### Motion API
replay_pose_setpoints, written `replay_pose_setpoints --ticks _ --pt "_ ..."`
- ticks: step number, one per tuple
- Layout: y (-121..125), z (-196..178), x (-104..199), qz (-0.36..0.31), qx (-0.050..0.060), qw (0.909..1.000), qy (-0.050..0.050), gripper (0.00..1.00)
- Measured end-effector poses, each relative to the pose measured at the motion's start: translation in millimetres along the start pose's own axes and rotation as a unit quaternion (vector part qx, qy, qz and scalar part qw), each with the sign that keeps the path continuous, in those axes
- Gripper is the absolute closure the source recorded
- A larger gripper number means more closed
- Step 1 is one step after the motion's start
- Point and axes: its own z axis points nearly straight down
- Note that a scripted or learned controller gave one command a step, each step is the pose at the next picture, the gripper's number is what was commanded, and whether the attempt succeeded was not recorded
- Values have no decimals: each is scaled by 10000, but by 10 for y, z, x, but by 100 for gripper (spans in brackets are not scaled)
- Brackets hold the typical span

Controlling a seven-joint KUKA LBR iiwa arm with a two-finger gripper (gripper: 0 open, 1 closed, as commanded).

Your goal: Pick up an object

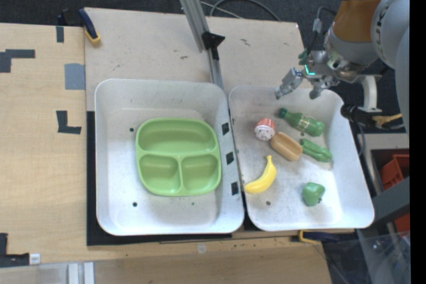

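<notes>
My claw (303, 84) hangs spread and holding nothing over the far edge of the right bin (346, 206). Just below it lies the green bottle (301, 122), on its side, apart from my fingertips. Crowding close: a pink-capped piece (265, 130), a tan bun (285, 146), a green pickle (315, 150), a banana (261, 178), a green pepper (312, 193). Left bin (110, 143) holds a green divided plate (178, 156).

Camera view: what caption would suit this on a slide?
Robot gripper hovers open above the right bin of toy food, near a green bottle; a green tray fills the left bin.
</notes>
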Motion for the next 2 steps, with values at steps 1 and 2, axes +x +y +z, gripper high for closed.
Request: replay_pose_setpoints --ticks 1,2 --pt "-49 444 3 4 21 10000 1 0" --pt "27 1024 -18 1 19 10000 0 0"
